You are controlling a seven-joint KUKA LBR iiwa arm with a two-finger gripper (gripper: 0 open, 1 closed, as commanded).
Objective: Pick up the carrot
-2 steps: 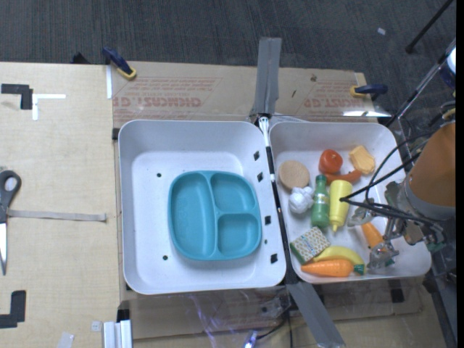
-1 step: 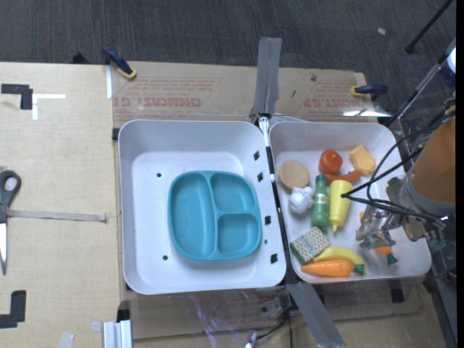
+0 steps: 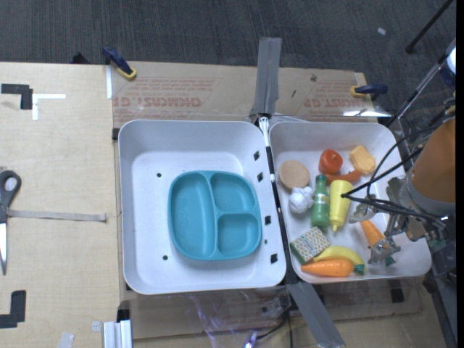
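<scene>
The carrot lies flat at the front edge of the right bin, with its green end pointing right. A yellow banana lies just behind it and touches it. A small checked sponge sits at the carrot's left end.

The pincer hangs low over the right side of the same bin, near the carrot's green end but not on it. I cannot tell if it is apart or together. Nothing can be seen between its tips. A small orange piece lies just beside it.

More toys sit further back in this bin: a green bottle, a yellow corn cob, a round tan cookie, a red tomato and a white garlic bulb.

The left bin holds a blue plate with three parts.

A pair of scissors lies on the surface at the far left.
</scene>
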